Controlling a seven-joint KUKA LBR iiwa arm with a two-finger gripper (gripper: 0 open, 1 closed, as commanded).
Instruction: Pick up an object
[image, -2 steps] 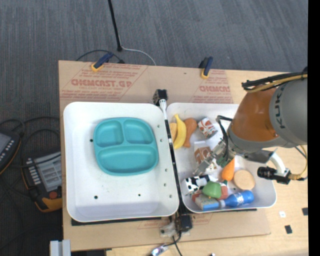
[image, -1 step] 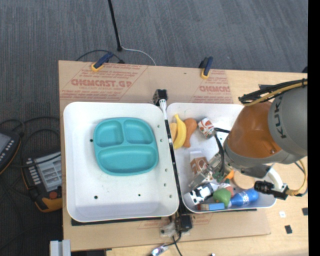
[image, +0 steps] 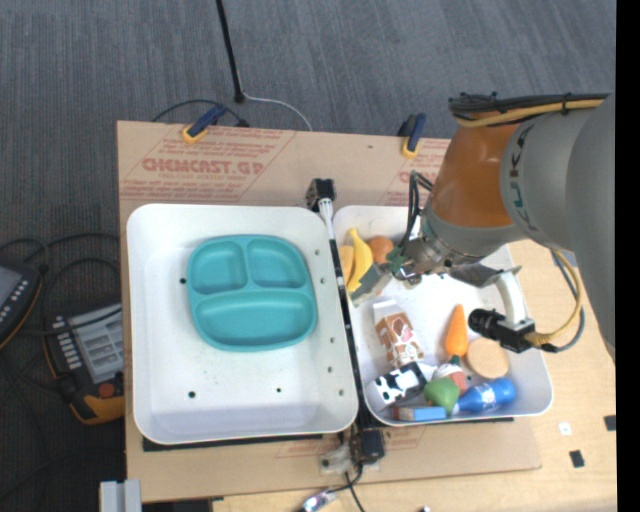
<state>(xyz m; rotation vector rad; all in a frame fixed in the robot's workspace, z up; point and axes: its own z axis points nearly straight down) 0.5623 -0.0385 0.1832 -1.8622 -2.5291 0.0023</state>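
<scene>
At the near edge of the right bin lie a blue bottle-like toy, a green piece and a black-and-white cow-patterned toy. Just behind them sit a tan round disc, an orange carrot and a small brown-and-white carton. Farther back, a yellow banana rests against the bin's left wall, with an orange ball beside it. The jaws hang low just right of the banana and ball; whether they are apart or together cannot be told. In the left bin a teal divided plate lies flat. The worktop stretches behind, with yellow clamps at its far edge.
</scene>
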